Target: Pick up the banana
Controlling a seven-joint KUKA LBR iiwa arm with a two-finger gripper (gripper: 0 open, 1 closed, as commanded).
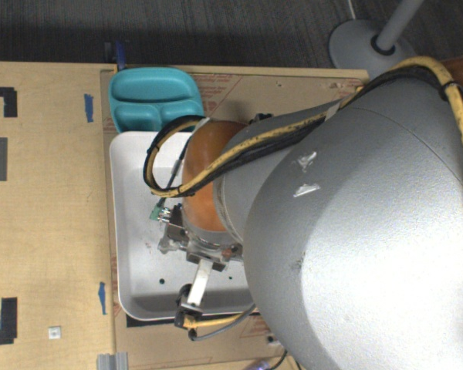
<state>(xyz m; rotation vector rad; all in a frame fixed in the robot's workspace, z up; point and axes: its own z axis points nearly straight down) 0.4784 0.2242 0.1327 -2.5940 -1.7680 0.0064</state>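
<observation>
Guessing here, but the biggest risk I see is a blind grab. The arm comes in from the right and hangs over most of the white bin. Its orange band sits above the middle of the bin, and the gripper points down at the bin floor. I can't tell whether the gripper is released or clenched, because the arm's own bulk hides that. I can't tell where the banana is either. The arm hides a big chunk of the bin, so my guess is it's somewhere under there rather than on the bare white strip along the left wall.

What could go wrong:
- **Missed grab:** if the gripper lands off-centre on a curved, smooth banana, it'll probably roll or squirt sideways and the grab gets nothing but air.
- **Going too low:** it hits the bin floor and could shove the whole bin across the cardboard bench.
- **Clipping on the lift:** there's a teal plastic thing at the far end of the bin, right at its rim, so a lift that swings that way could clip it.
- **Snagging:** the cable loop hanging off the left side of the arm looks like it could snag there too.
</observation>
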